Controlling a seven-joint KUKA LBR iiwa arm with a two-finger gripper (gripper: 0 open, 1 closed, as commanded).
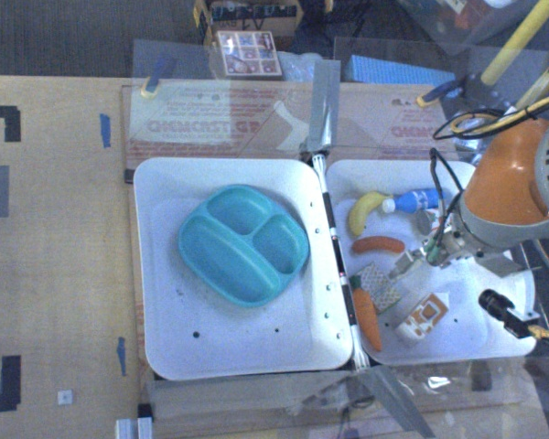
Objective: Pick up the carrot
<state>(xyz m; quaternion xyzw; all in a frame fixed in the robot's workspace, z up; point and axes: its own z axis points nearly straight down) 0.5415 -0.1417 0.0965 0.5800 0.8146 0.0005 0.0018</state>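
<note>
The carrot [367, 318] is orange with a small green top. It lies lengthwise along the left wall of the right bin [467, 350], near that bin's front corner. My gripper [414, 261] hangs over the middle of the right bin, up and to the right of the carrot and apart from it. It sits just above a grey textured piece [381, 287] that lies between it and the carrot. Nothing shows between the gripper and the carrot except that piece.
The right bin also holds a yellow banana [366, 210], a blue bottle [412, 200], a red sausage [378, 244] and a white and orange carton [425, 315]. A teal divided plate [243, 243] lies in the left bin [165, 337].
</note>
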